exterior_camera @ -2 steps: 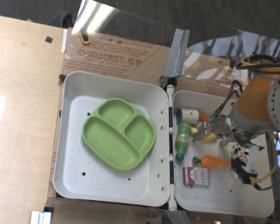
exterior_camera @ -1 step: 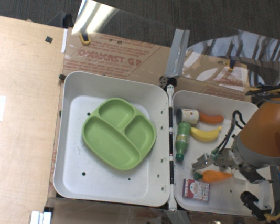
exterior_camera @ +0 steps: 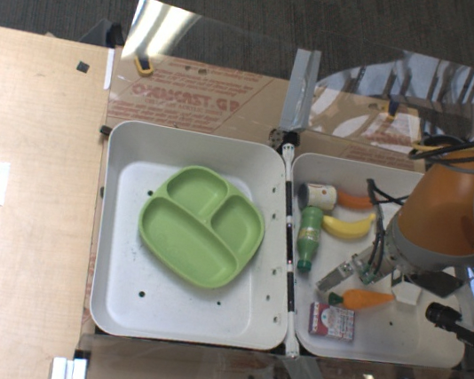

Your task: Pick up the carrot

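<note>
The carrot (exterior_camera: 369, 299) is orange with a small green top at its left end. It lies flat on the floor of the right bin (exterior_camera: 391, 345), near the front. My gripper (exterior_camera: 350, 274) hangs low over that bin, just above and to the left of the carrot, close to its green end. I cannot tell whether it touches the carrot. The arm's orange band (exterior_camera: 444, 214) rises behind it and hides the right part of the bin.
In the right bin lie a banana (exterior_camera: 348, 225), a green bottle (exterior_camera: 309, 234), a white can (exterior_camera: 320, 194), another orange piece (exterior_camera: 357, 201) and a red packet (exterior_camera: 332, 321). The left bin (exterior_camera: 111, 298) holds a green divided plate (exterior_camera: 202, 223).
</note>
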Motion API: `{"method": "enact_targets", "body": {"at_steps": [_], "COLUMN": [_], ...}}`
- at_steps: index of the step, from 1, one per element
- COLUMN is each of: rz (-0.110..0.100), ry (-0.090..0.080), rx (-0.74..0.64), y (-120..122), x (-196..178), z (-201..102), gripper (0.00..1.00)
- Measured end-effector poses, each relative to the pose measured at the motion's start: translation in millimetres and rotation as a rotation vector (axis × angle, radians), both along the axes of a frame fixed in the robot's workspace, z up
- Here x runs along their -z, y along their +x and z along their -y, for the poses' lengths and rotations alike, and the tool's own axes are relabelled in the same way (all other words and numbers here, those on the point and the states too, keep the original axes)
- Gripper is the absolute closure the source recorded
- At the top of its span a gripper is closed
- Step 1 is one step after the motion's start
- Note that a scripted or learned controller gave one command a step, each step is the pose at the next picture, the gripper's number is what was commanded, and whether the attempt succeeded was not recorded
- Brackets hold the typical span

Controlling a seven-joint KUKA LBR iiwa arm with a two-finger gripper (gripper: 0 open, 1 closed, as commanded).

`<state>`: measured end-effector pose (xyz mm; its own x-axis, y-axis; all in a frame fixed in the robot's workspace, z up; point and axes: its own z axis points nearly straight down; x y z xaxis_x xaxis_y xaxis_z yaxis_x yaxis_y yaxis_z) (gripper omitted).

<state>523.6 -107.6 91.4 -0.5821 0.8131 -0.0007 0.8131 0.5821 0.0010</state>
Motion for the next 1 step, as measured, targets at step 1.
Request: {"method": "enact_targets", "body": {"at_steps": [1], "rz": [-0.003], "ry": [0.002], "rx": [-0.291], "y": [-46.1], "x": [0.1], "z": [7.4], "gripper": [0.00]}}
